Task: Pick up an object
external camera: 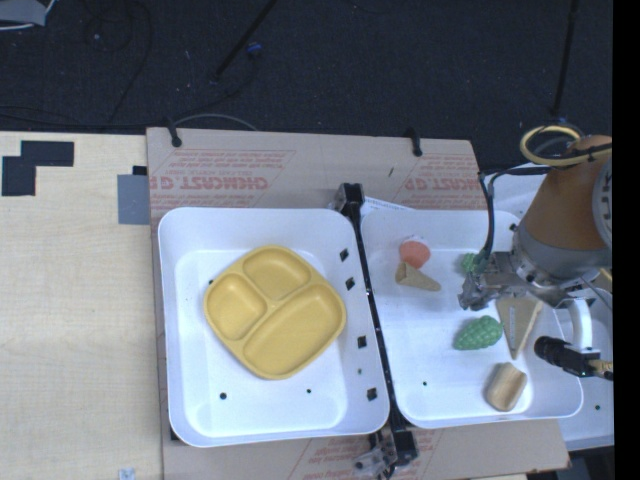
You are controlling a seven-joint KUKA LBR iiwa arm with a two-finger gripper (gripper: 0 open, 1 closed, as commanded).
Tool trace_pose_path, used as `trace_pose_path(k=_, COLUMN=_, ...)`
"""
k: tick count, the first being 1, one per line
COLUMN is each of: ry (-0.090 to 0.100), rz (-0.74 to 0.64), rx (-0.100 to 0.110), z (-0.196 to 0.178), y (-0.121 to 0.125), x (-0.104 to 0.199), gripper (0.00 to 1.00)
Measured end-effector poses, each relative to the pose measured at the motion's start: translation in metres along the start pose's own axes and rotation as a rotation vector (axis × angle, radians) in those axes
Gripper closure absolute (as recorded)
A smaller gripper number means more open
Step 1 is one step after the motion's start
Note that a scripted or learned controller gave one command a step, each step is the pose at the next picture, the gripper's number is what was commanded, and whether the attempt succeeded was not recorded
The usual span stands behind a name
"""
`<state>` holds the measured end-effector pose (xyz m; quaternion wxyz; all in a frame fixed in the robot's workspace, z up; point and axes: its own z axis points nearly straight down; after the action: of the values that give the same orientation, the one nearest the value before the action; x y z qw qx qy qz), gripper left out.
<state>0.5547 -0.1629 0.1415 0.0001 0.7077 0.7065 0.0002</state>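
The green object [477, 333] lies in the right bin [440, 408], just below-left of the gripper [487, 290], whose grasp I cannot tell. A tan wedge [520, 323] sits just beside it; a descent slightly off could nudge either piece away instead of catching it.

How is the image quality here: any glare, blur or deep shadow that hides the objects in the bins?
Camera view: lighting is even; the white right bin is bright but not washed out. The green object and the yellow tray look slightly soft yet readable. The floor above the bench is dark. The end effector area is murky, its details hard to resolve.
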Motion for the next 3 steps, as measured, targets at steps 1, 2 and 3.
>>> trace_pose_path(k=1, ry=0.0, rz=-0.003, rx=-0.001, z=-0.042, y=0.0, x=0.001, gripper=1.0)
trace_pose_path(k=2, ry=-0.001, rz=-0.003, rx=-0.003, z=-0.093, y=0.001, x=0.0, gripper=1.0)
trace_pose_path(k=3, ry=0.002, rz=-0.007, rx=0.002, z=-0.093, y=0.013, x=0.058, gripper=1.0)
